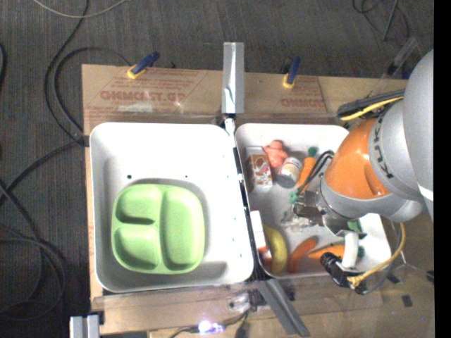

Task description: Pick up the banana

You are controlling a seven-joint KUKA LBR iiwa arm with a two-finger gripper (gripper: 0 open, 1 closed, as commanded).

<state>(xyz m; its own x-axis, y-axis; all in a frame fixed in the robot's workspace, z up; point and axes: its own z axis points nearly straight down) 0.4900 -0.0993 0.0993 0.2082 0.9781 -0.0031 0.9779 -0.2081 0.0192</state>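
Much of the right bin (243, 162) was covered by the grey arm (394, 160) and its orange band (356, 167), which came in from the right. The gripper (304, 213) was seen only as a small dark metal shape under the wrist, above the middle of the bin floor; whether it was released or clenched could not be told, and nothing was seen to be grasped by it.

The banana (277, 248) was found at the front of the right bin, near its left wall. It was a short, smooth, yellow curved form, lying flat and apart from the gripper. Its left side was touched by a small white and red item (258, 232) that was hard to make out. Just to its right an orange carrot-like piece (301, 252) was laid at a slant, partly hidden by the arm.

At the back of the right bin a brown carton (261, 170), a pink figure (276, 151), a grey can (288, 172) and a small carrot (307, 169) were crowded together.

In the left bin (99, 210) a glossy green tray (159, 227) with rounded corners and three compartments was placed, with bare white floor left around it. The two bins were set on a brown cardboard sheet (158, 90) held by clamps (143, 64).
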